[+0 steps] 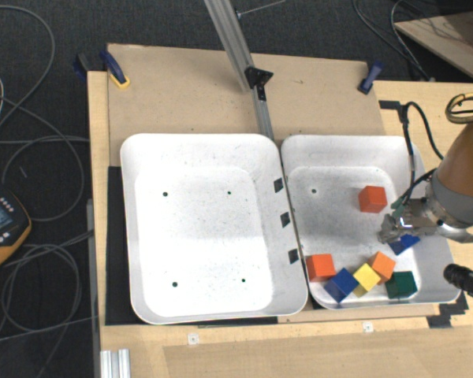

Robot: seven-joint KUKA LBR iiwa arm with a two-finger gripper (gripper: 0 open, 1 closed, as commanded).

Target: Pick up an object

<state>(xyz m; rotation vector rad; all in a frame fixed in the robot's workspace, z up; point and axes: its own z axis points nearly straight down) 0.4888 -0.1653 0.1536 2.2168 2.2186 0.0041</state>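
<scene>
Hovering my end effector (pixel 396 228) low in the right bin (pixel 331 150), beside a blue block (pixel 405 242); grip state unreadable. Reach step; next: confirm alignment, then close.

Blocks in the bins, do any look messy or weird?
Nothing broken or spilled. All the blocks sit in the right bin, most bunched at its front edge; one orange block sits alone, and a blue block lies by the gripper.

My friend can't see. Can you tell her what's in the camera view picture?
A robot gripper reaches from the right into the right bin, beside a blue block. Orange, blue, yellow and green blocks sit along that bin's front edge.
</scene>
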